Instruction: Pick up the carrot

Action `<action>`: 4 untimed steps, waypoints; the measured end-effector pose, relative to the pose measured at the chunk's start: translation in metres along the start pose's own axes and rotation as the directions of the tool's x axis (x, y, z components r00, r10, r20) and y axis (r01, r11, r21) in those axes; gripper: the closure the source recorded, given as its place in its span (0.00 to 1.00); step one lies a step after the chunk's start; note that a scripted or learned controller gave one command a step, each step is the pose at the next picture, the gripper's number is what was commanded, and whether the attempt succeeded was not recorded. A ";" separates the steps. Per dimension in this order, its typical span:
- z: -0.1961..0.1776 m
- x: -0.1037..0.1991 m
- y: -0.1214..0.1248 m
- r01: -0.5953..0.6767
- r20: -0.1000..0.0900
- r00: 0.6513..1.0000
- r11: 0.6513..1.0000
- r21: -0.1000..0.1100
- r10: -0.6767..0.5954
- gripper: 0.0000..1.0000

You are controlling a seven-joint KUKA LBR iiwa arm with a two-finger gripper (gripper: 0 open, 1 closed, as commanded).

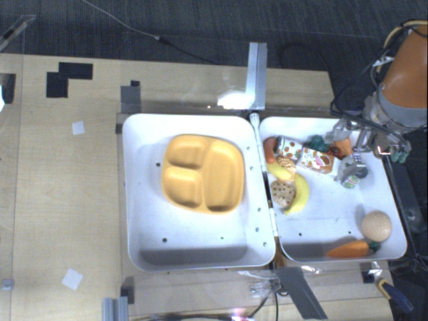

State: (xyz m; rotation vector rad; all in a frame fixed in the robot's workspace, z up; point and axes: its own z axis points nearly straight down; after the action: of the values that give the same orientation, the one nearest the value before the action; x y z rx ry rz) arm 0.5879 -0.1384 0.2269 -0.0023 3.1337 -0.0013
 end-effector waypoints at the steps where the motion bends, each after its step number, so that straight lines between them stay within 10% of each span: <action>1: 0.136 0.032 0.011 -0.035 0.011 0.999 0.999 0.002 0.035 0.00; 2: 0.136 0.079 0.006 0.015 0.009 1.000 1.000 0.002 -0.015 0.00; 4: 0.137 0.099 0.003 -0.442 0.004 0.897 0.897 -0.001 0.442 0.00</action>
State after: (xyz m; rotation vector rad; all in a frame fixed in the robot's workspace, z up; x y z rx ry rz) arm 0.4904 -0.1354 0.0891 0.7077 3.0480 0.0015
